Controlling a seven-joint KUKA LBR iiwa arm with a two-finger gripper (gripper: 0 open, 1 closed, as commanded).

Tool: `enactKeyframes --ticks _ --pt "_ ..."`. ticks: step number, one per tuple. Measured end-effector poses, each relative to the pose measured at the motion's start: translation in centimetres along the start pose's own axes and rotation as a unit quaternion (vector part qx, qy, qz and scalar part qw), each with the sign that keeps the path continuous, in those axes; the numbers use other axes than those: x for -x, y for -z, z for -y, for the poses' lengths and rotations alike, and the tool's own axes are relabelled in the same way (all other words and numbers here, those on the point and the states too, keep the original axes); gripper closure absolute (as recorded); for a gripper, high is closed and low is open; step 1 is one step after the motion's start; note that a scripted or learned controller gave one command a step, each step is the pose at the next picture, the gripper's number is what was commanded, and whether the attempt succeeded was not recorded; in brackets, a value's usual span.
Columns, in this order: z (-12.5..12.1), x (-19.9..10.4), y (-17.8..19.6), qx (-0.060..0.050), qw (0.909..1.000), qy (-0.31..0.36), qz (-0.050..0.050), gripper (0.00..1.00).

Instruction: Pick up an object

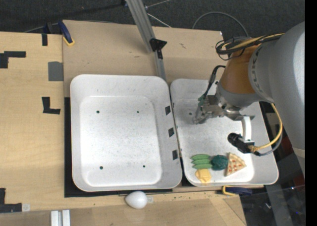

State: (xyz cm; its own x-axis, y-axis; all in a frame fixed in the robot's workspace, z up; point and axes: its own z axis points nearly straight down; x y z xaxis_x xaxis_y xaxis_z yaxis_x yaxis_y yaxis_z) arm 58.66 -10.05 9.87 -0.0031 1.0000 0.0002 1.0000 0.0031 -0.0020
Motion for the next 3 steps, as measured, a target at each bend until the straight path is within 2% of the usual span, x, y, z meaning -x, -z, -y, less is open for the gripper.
enactKeyframes --ticks 3 --pt "-1.3 0.4 17.6 0.003 1.0 -0.001 0.0 1.0"
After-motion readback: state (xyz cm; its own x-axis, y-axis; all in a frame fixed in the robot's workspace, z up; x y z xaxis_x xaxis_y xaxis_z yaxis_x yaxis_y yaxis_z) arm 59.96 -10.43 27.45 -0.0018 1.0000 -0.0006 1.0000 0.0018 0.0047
